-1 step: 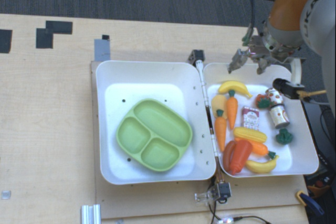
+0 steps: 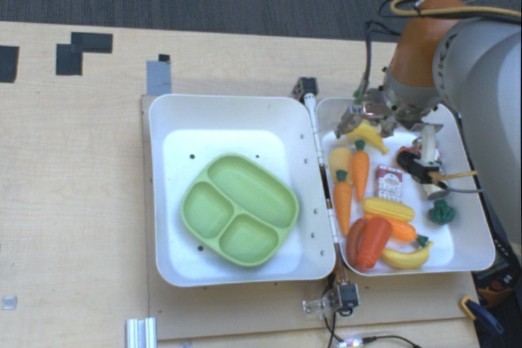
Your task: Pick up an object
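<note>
**Hovering over the banana in the right bin**

Hanging at the far end of the right bin point(image 2: 481, 253), my gripper point(image 2: 364, 120) sits directly above a small yellow banana point(image 2: 371, 138); whether it grasps anything I cannot tell. Just beyond lie two carrots point(image 2: 360, 165), a corn cob point(image 2: 389, 209), a red pepper point(image 2: 369, 241) and another banana point(image 2: 405, 258). A green divided plate point(image 2: 238, 209) rests in the left bin point(image 2: 175, 122).
</note>
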You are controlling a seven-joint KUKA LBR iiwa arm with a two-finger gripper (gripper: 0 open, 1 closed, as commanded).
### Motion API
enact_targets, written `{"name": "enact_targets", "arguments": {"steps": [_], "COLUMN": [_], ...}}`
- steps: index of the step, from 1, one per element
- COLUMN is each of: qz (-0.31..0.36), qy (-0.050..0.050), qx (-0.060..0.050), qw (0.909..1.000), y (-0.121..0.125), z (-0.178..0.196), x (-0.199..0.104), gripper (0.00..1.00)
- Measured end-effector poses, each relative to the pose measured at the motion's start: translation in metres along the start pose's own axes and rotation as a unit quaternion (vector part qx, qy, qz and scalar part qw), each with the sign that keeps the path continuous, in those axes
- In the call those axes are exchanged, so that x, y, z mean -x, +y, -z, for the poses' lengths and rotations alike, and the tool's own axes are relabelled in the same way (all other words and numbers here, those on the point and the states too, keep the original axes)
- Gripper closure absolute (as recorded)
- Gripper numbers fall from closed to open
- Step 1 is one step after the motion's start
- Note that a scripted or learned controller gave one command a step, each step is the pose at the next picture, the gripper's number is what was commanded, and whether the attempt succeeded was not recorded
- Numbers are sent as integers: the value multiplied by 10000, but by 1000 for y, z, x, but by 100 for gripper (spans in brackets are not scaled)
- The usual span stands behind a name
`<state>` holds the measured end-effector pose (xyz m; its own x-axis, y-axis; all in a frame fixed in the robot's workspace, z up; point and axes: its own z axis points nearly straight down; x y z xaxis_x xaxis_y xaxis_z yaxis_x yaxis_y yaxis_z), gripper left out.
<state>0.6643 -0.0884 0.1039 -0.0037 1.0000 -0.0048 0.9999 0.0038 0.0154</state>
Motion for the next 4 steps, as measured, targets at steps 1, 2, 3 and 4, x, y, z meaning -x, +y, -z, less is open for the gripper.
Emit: {"name": "enact_targets", "arguments": {"steps": [1, 2, 3, 4], "qz": [10, 10, -12, -3], "qy": [7, 9, 15, 12], "qx": [3, -1, -48, -6], "qw": [10000, 10000, 10000, 10000], "y": [1, 0, -104, -101], "z": [10, 10, -15, -3], "x": [-1, -1, 12, 11], "gripper": [100, 0, 0, 100]}}
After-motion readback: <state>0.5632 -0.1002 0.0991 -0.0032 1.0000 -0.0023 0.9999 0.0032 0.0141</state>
